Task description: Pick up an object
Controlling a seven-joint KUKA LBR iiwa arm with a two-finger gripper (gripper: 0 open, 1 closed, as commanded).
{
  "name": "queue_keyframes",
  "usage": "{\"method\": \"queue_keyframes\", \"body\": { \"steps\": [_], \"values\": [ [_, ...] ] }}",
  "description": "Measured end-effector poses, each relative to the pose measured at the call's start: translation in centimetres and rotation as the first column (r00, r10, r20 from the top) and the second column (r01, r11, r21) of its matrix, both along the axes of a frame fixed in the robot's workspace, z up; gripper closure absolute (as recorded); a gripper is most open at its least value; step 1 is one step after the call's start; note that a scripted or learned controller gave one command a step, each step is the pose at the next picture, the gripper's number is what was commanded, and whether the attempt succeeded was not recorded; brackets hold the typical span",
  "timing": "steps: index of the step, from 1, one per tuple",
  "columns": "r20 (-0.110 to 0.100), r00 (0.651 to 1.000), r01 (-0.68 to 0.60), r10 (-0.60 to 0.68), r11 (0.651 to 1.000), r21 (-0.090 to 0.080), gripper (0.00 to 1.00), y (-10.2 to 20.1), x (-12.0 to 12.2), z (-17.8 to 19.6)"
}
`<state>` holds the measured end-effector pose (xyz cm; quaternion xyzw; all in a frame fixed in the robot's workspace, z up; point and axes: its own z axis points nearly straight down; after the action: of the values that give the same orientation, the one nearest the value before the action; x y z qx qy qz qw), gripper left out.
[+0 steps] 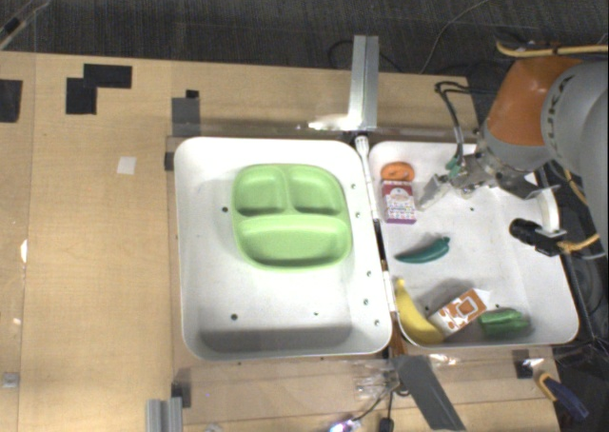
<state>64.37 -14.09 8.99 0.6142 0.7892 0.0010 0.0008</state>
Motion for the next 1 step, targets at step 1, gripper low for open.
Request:
{"method": "queue_keyframes", "body": {
  "steps": [1],
  "values": [
    [-0.001,1.0,0.002,-0.002,1.0,-0.002,0.0,4.25,2.66,2.95]
  ]
}}
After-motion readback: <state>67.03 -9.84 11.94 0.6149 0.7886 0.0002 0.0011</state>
